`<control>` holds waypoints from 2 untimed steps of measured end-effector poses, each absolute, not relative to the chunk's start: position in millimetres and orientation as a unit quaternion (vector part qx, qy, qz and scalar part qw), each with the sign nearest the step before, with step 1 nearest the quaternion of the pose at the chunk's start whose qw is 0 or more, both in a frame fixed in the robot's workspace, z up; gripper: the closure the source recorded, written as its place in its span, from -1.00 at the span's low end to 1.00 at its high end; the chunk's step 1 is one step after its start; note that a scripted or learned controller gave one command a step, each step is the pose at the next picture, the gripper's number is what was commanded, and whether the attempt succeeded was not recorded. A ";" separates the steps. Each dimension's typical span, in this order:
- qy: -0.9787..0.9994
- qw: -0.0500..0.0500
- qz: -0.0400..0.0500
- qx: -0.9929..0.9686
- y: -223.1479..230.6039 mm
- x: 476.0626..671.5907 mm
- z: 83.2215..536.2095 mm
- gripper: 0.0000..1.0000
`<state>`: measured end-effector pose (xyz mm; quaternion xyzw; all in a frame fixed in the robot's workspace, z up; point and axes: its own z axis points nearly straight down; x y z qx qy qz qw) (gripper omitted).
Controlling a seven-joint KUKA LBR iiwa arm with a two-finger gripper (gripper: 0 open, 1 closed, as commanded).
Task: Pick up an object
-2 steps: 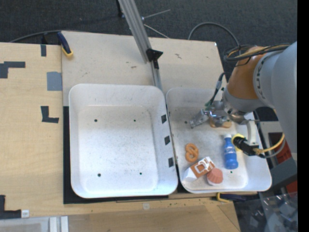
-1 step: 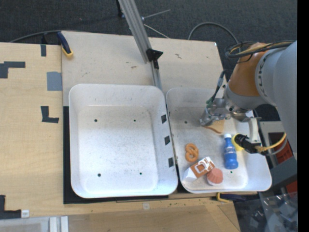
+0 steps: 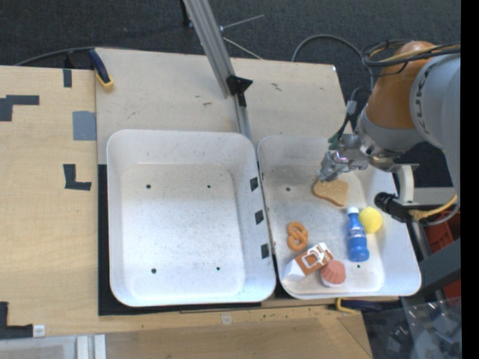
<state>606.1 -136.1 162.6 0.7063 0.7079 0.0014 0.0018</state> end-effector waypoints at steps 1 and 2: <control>0.708 0.001 0.001 0.707 -134.3 600.4 207.8 1.00; 0.708 0.003 0.002 0.707 -135.5 598.9 271.5 1.00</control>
